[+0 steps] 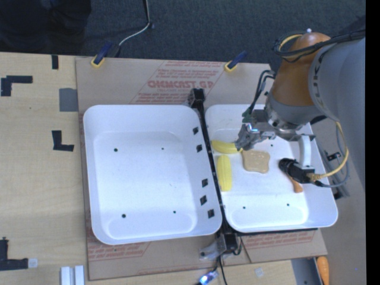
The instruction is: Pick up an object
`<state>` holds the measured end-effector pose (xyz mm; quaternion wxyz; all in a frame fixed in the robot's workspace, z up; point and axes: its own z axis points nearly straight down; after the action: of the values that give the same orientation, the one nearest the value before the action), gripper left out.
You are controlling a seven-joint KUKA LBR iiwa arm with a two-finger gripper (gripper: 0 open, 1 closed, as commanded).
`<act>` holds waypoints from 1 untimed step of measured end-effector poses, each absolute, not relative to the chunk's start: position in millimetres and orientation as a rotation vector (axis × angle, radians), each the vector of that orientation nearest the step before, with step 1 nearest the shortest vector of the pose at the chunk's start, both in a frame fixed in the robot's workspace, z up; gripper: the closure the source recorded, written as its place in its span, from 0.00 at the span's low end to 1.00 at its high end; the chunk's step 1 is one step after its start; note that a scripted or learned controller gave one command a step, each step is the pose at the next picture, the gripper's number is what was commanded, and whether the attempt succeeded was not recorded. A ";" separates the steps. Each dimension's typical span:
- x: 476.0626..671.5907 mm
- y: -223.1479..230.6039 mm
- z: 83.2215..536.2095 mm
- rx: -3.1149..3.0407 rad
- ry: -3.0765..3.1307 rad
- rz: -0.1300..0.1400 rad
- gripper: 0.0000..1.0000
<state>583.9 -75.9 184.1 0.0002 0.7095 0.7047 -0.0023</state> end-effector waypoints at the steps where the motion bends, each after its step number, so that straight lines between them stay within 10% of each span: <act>1: 517.7 -107.4 248.1 2.225 2.219 -0.002 1.00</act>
<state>517.7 -107.4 248.1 -0.0002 0.7080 0.7062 -0.0008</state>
